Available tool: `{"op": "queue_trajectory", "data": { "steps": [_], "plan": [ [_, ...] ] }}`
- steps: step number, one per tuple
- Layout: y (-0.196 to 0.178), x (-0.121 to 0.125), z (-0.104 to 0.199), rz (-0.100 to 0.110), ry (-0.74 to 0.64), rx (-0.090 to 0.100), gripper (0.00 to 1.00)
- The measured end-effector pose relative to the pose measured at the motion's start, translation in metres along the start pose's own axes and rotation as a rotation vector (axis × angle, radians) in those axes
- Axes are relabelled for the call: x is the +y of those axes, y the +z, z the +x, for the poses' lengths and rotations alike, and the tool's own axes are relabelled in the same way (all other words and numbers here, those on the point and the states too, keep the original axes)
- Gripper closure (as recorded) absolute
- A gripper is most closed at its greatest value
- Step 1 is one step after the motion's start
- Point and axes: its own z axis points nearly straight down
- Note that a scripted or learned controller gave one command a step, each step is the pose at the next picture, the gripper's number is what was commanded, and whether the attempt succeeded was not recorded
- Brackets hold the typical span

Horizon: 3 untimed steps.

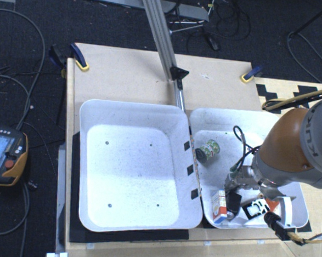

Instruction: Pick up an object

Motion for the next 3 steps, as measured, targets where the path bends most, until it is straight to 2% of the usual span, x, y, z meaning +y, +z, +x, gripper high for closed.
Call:
{"op": "queue_trajectory", "data": {
  "steps": [1, 2, 3],
  "plan": [
    [0.012, 0.063, -0.007, 0.002, -0.002, 0.0, 1.0],
    [0.012, 0.109, 0.024, 0.003, -0.003, 0.001, 1.0],
    [0.002, 0.109, 0.023, 0.003, -0.002, 0.001, 1.0]
  ]
}}
